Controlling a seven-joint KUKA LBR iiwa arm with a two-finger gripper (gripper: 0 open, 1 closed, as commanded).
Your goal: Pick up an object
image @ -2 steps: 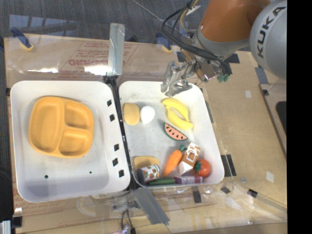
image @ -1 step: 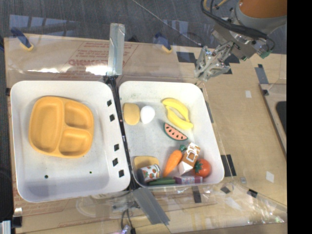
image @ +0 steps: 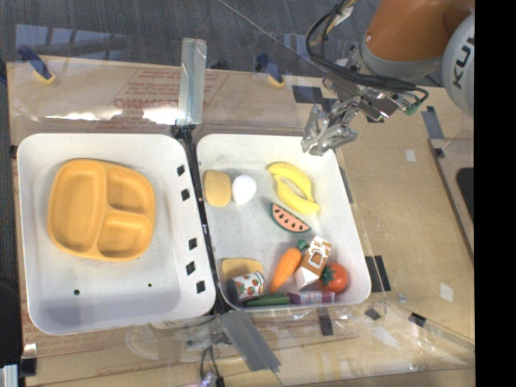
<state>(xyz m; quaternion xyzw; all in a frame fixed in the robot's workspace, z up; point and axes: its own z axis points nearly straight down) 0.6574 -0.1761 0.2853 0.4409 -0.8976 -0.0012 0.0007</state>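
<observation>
Pick not yet started; nothing is lifted.
I see the gripper point(image: 326, 135) above the right bin's point(image: 348, 208) far corner, its pincer state indeterminable. The nearest candidate, the banana point(image: 292, 185), lies in that bin.

Grey arm point(image: 451, 31) with broad orange band, black letters "KU" on its pale casing, black and yellow cables looping at the wrist, small metal gripper point(image: 326, 135) with silvery fingers
</observation>
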